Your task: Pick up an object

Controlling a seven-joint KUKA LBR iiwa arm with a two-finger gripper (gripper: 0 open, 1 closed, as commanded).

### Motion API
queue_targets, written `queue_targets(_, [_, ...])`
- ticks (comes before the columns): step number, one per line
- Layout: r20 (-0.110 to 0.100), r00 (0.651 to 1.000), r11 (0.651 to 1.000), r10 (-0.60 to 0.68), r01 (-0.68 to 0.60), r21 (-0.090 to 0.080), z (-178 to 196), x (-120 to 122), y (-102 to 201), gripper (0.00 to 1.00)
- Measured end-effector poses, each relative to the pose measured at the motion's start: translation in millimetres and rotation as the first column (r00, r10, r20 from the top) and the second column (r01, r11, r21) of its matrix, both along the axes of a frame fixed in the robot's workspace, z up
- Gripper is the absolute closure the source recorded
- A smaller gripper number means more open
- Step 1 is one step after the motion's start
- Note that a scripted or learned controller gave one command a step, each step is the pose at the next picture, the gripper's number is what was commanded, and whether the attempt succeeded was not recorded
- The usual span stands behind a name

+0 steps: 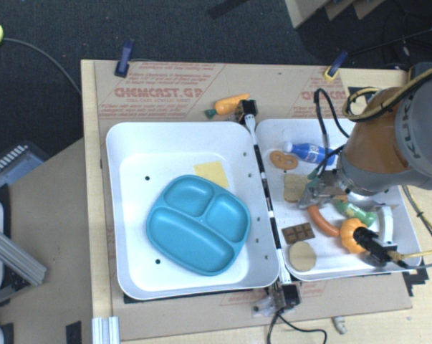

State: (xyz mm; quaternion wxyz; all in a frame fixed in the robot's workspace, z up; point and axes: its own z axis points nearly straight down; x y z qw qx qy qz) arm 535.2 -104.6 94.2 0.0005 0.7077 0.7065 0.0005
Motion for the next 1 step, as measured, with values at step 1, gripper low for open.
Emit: queue_targets(1, [0.0,1.0,1.0,0.003,-0.003,0.0,90.7,12.1,70.2,1.0])
